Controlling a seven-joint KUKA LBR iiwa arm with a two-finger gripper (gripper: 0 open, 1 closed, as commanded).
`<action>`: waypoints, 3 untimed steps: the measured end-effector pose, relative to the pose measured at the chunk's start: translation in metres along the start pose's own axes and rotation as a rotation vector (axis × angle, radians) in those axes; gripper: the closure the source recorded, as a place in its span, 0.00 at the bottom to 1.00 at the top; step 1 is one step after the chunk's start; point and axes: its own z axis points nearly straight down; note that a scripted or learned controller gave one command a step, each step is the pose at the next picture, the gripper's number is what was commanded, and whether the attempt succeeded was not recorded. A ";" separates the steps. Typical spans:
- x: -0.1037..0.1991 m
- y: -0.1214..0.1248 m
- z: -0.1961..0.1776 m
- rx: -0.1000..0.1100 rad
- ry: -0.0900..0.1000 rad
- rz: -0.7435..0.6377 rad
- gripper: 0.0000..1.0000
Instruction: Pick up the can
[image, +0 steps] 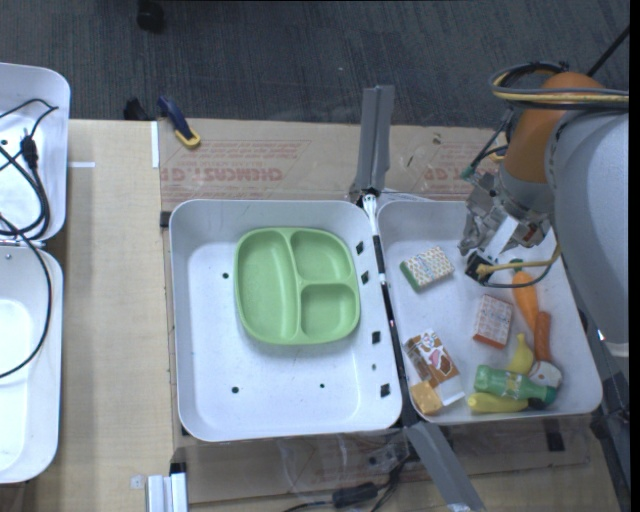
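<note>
Tabletop (110, 300) carried two white bins side by side, left bin (200, 400) and right bin (440, 225).

Left bin: one green divided plate (297, 285) with three compartments, flat, a little toward the bin's far edge and apart from all four walls.

Right bin, contents:
- small checkered box (428, 267) near the far-left corner
- orange-and-white box (492, 321) about mid-bin
- carrot (527, 300) just right of that box, with a second orange piece (542, 335) beside it toward the right edge
- yellow banana-like piece (520, 353) just nearer than the carrot
- brown-and-white snack box (432, 357) along the left edge, with a yellow block (427, 399) at the near-left corner
- green cylindrical container (506, 382) on its side by the near-right corner, a white piece (546, 374) touching its right end, and a yellow piece (494, 403) lying along its near side

The can could not be singled out with certainty. The green container was the closest match, though too small to confirm.

Arm (590, 190) reached in from the right over the right bin's far-right corner. The jaws hung over the far part of that bin, between the checkered box and the carrot. I could not tell whether they were wide or narrow. Nothing was seen between them.

Cardboard sheet with red lettering (270, 165) lay beyond the bins along the tabletop's far edge.
</note>
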 end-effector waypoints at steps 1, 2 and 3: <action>0.000 0.000 0.000 0.001 0.000 0.000 0.00; 0.000 0.000 -0.009 0.001 -0.002 -0.003 1.00; -0.011 -0.047 -0.026 0.002 0.003 0.128 1.00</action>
